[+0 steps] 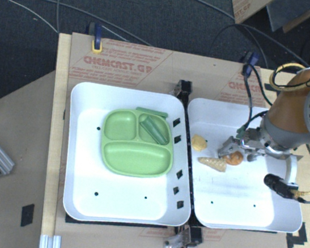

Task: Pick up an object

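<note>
A: Where is the thing to be picked?

B: In the right bin [278,221]. A small orange-brown object [234,158] sits right under the gripper [236,151], toward the bin's ten o'clock. Its shape is hard to make out, since the gripper covers part of it.

A: And the fingers?

B: I cannot tell whether they are spread or pinching it; the metal parts blur together there.

A: Anything close by?

B: A pale cone-shaped piece [212,163] lies at the object's eight o'clock, just beside it. A small yellow lump [198,143] rests farther toward nine o'clock, near the divide between the bins.

A: The other side?

B: The left bin [77,190] holds a green divided plate [137,144] with a darker green piece [155,128] in its compartment at one o'clock.

A: The surroundings?

B: Both bins sit on a brown board [129,62] with red print, over dark carpet [24,33] crossed by cables. The arm [300,109] is cut off at three o'clock.
</note>
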